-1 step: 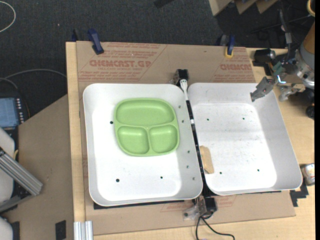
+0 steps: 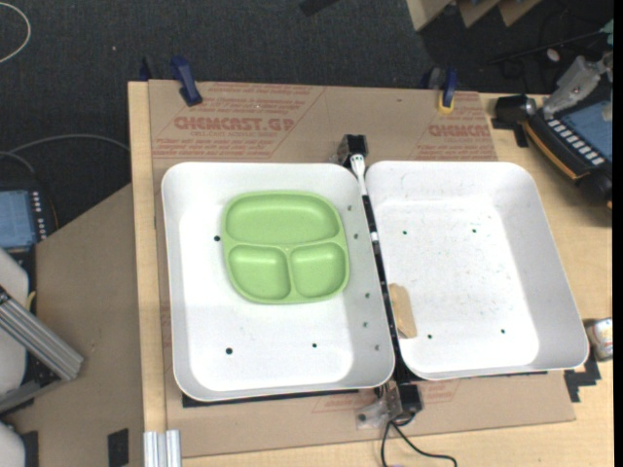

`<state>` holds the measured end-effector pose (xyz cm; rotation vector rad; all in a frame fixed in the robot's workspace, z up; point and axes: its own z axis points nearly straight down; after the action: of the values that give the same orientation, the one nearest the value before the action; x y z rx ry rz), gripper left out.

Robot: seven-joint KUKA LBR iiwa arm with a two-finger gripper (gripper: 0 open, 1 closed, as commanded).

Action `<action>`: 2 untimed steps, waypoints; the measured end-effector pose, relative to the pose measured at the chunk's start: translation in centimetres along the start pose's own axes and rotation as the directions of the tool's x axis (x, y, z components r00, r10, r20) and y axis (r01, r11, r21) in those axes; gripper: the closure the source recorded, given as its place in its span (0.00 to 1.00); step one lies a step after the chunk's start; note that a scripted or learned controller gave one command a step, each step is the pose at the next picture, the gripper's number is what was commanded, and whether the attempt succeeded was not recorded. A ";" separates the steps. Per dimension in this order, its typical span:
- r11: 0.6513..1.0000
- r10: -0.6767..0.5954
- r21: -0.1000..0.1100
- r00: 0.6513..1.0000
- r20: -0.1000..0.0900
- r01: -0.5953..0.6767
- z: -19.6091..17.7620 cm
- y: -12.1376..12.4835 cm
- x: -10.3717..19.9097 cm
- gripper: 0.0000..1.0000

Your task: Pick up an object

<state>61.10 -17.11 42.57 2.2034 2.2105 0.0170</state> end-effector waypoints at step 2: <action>1.000 0.002 0.019 1.000 -0.005 -0.002 -0.2 -8.2 2.4 1.00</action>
<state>52.87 -14.69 42.61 2.2171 2.2206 0.0019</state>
